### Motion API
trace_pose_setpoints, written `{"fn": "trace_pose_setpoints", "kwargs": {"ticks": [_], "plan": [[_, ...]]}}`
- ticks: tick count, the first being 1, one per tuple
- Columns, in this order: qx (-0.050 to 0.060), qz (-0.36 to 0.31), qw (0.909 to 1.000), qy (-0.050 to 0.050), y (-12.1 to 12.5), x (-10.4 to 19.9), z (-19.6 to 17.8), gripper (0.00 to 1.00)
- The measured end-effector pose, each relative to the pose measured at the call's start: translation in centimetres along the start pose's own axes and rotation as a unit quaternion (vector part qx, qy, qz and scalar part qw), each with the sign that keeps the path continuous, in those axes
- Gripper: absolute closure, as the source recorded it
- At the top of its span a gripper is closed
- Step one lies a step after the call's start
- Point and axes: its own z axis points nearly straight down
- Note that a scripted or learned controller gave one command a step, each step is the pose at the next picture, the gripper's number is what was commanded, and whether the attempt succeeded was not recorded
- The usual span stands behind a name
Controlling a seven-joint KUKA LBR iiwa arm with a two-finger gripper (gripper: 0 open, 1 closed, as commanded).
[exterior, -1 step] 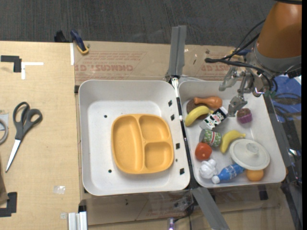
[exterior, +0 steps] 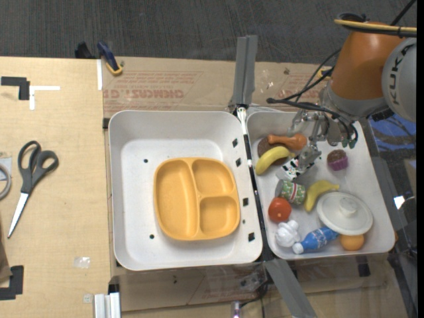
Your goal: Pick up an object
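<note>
Camera view
Arm: a grey arm with an orange band (exterior: 361, 58) was seen entering at the upper right of the frame, bent down over the right bin.
Gripper: the gripper (exterior: 306, 159) was lowered into the upper middle of the right bin; whether its fingers were spread or closed could not be told, and nothing was clearly seen between them.
Right bin: the right bin (exterior: 379, 197) was placed at the right centre of the frame, touching the left bin along a shared edge.
Objects for picking: a yellow banana (exterior: 271, 158) and a brown drumstick (exterior: 286, 141) were laid at the bin's upper left, just beside the gripper; a small black-and-white toy (exterior: 291, 169) was seen just below the gripper tip.
Purple ball: a purple ball (exterior: 338, 159) was set to the right of the gripper.
Lower items: a green can (exterior: 291, 191), a second banana (exterior: 319, 192), a red tomato (exterior: 279, 209), a white lid (exterior: 344, 212), a white figure (exterior: 287, 232), a blue bottle (exterior: 318, 239) and an orange (exterior: 352, 242) were crowded in the bin's lower half.
Left bin: the left bin (exterior: 129, 191) was occupied by a yellow divided plate (exterior: 197, 198) at its centre.
Bench: scissors (exterior: 30, 177) were laid on the bench (exterior: 53, 244) at the left of the frame.
</note>
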Motion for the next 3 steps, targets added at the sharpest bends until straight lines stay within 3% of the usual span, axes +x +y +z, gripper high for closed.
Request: {"fn": "trace_pose_setpoints", "kwargs": {"ticks": [1,2,3], "plan": [[0.001,-0.008,1.0,-0.003,-9.7,6.5,3.3,0.0],[-0.001,0.037,0.9993,0.001,-4.7,8.6,3.7,0.0],[0.001,0.036,0.9994,-0.003,-4.6,8.3,2.6,1.0]]}}
